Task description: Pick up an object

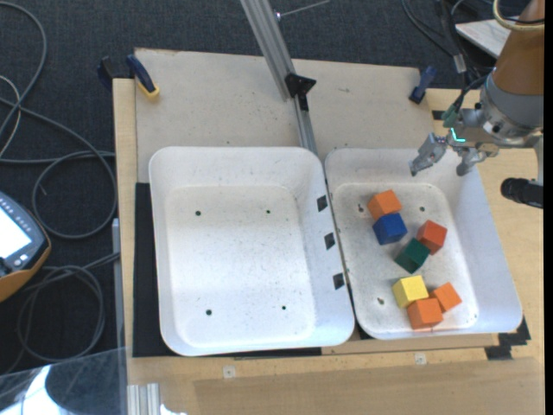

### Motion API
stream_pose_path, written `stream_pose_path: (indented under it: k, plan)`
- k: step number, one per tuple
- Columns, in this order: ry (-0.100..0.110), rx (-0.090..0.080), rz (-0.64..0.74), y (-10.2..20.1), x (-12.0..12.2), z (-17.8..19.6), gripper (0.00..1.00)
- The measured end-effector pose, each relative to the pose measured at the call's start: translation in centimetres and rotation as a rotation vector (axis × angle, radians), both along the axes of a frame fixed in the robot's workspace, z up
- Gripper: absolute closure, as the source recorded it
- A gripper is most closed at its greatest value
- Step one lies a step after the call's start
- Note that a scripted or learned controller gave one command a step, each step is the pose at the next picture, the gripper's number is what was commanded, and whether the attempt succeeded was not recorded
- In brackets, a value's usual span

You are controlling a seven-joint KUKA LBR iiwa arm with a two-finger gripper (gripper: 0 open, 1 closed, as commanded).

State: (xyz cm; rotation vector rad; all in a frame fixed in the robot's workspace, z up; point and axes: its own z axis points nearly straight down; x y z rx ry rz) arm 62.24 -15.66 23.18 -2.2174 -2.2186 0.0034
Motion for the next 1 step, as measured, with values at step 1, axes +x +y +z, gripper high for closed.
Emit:
stream_pose_path:
  k: [1]
  plan:
    - [-0.004, -0.001, 0.001, -0.01, 0.08, 0.25, 0.00]
